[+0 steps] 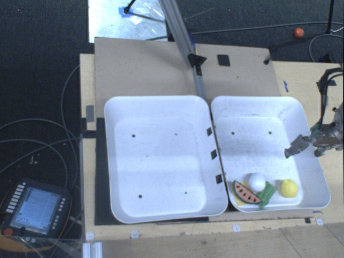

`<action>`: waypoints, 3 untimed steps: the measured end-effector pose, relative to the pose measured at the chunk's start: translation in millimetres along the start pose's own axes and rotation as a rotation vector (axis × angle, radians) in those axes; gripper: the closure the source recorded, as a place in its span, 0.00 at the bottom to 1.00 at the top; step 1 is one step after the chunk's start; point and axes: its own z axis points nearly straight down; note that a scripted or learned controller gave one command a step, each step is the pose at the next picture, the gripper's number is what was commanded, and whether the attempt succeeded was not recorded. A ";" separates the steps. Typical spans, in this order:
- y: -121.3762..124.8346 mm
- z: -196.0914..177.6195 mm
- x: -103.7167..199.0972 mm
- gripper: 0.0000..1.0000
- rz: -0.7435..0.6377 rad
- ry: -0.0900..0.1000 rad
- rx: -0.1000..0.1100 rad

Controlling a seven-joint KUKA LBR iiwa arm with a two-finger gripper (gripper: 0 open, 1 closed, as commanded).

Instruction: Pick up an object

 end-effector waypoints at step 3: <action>77.3 30.1 22.2 1.00 0.003 -0.001 -0.004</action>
